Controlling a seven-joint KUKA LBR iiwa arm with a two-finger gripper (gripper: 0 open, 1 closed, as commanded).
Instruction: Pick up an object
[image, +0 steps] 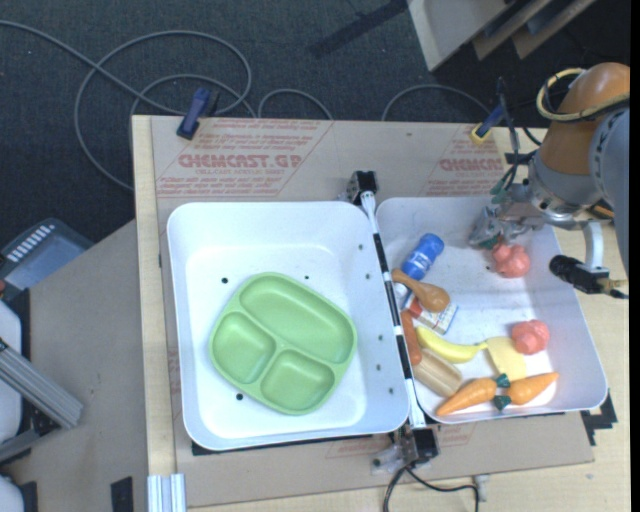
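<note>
The claw (503, 232) hangs over the right bin's (590, 345) far edge, just above a pink lump (512, 260); whether it grips anything I cannot tell, since the grey wrist hides it. The lump lies near the bin's far right corner.

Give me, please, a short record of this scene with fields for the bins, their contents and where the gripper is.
left bin: white bin holding a green divided plate
right bin: white bin with toy food
near divider: blue bottle, banana
front edge: two carrots
pink items: one at the far side, another further forward
gripper: over the right bin's far side, beside the far pink item
grasp: nothing seen between its fingers
</note>
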